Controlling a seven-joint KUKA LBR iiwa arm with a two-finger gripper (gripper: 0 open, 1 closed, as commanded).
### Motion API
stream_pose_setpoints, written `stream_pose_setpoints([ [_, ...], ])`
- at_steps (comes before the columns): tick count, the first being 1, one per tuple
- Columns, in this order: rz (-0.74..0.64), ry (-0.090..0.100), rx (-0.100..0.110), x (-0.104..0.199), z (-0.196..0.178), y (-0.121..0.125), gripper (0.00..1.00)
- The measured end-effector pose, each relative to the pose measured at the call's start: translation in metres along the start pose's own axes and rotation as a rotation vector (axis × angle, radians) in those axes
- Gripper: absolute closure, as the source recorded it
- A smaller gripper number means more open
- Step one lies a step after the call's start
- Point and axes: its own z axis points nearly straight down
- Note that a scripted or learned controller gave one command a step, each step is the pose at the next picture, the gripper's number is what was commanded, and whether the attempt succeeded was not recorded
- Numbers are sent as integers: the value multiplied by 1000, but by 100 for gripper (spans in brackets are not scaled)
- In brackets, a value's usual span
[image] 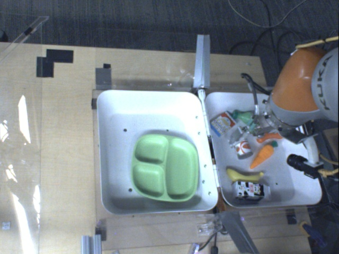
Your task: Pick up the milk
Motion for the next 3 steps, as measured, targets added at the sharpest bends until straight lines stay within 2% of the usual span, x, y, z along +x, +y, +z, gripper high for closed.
stream_pose_setpoints([
  [1, 18, 0, -1, -4, -14, -17, 0],
  [2, -134, -4, -7, -25, 73, -27, 0],
  [3, -270, 9, 14, -65, 74, 48, 0],
])
